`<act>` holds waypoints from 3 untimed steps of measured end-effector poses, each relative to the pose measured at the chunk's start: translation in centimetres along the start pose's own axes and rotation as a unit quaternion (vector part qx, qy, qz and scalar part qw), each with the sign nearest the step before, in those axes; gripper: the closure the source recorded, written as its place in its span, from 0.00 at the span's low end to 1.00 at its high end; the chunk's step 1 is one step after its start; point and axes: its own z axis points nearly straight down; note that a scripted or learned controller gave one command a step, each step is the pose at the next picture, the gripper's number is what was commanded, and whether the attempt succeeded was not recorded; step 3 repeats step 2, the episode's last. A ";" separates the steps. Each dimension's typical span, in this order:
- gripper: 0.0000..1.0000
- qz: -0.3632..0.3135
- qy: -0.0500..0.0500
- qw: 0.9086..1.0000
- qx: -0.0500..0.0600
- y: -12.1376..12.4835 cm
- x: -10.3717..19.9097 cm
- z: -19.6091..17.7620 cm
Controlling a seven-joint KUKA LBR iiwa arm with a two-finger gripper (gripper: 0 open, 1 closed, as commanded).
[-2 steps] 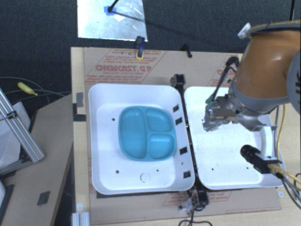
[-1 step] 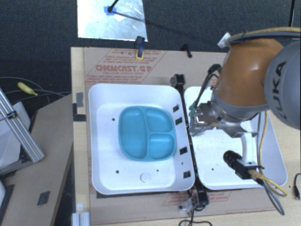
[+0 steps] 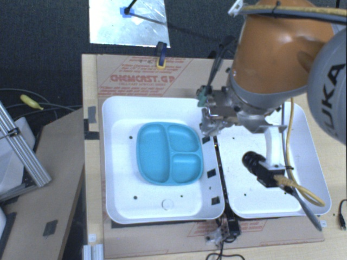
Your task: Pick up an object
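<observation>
The left bin (image 3: 116, 145) holds the only candidate for a pick: a blue divided plate (image 3: 168, 153) lying flat near the bin's middle, with three shallow compartments facing up. Just beside the plate's right edge, the gripper (image 3: 209, 124) hangs over the shared wall between the two bins. From this angle it cannot be told how far open it is, and nothing is visibly in its grasp. The right bin (image 3: 244, 199) sits under the bulky arm (image 3: 282, 42).

The likely trouble is placement. A straight descent from here would probably meet the bin wall rather than the plate. The plate is wide, low and smooth, offering only a thin rim, so a grasp could slip off or tip it.
</observation>
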 end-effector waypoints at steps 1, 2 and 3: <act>1.00 0.002 -0.002 1.000 0.004 0.0 3.6 -2.2; 1.00 0.007 -0.001 1.000 -0.002 0.3 -0.9 -14.4; 1.00 0.007 -0.001 1.000 -0.002 0.3 -0.9 -14.4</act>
